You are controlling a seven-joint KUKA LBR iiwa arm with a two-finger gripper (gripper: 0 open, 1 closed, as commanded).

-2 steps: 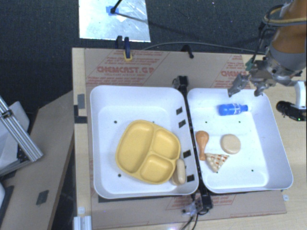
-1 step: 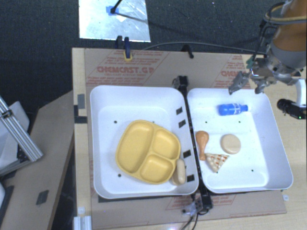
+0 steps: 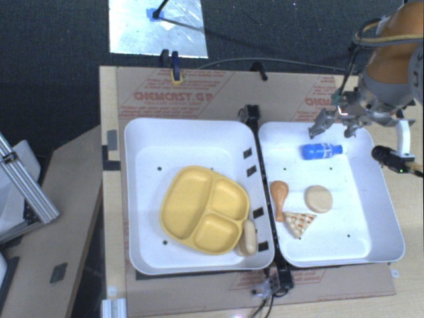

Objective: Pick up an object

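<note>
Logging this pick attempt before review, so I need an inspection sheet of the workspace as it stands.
Surface: bench bearing the left bin and right bin.
Job's things: blue bottle, drumstick toy, round tan disc, patterned wedge, all in the right bin.
Clutter: yellow divided tray and pale oblong piece in the left bin.
Grippers: gripper above the bottle, open, holding nothing.
Cables: black cable along the bench's far edge.
Surroundings: shiny sheet beyond the bench.
</note>
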